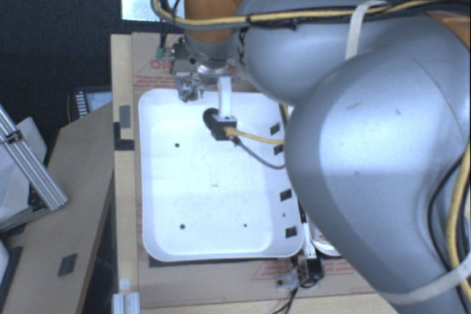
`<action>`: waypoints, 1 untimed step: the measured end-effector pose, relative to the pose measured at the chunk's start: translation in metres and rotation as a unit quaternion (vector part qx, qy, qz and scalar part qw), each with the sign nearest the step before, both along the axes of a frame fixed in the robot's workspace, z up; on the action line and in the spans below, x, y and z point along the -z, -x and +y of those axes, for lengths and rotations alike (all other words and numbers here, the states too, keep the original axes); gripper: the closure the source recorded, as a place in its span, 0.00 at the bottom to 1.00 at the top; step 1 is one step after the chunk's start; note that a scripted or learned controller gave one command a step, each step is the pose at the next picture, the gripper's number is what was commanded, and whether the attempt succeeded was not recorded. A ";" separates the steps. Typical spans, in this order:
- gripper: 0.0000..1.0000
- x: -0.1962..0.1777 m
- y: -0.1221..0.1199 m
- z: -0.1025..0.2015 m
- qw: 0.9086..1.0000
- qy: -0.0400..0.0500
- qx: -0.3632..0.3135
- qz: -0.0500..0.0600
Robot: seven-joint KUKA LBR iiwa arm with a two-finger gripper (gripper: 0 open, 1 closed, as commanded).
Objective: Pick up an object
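Over the far rim of the view's left bin [213,195], gripper [190,90] hangs low, wrist upright. Spread or pressed together: cannot tell at this size. Grey arm [368,121] hides nearly all of the other bin [329,246]; where the object lies, cannot tell.

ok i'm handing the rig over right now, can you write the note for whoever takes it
Gripper: at the far rim of the left bin, toward its left corner; open or shut cannot be told at this size.
Things: the bin's visible floor is bare white apart from a few small dark dots. The arm hides whatever lies to the right.
Done: no pick is shown.
Left: find an object, grasp it, lift it.
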State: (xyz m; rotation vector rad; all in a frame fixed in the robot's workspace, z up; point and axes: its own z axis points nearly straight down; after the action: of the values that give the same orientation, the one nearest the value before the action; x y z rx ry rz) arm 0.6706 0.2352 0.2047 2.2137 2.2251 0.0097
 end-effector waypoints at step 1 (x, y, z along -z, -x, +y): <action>1.00 0.126 0.011 -0.001 1.000 0.002 0.000 0.007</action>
State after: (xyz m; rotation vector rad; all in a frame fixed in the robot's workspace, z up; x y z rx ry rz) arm 0.6593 0.2338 0.0792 2.2187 2.2298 -0.0111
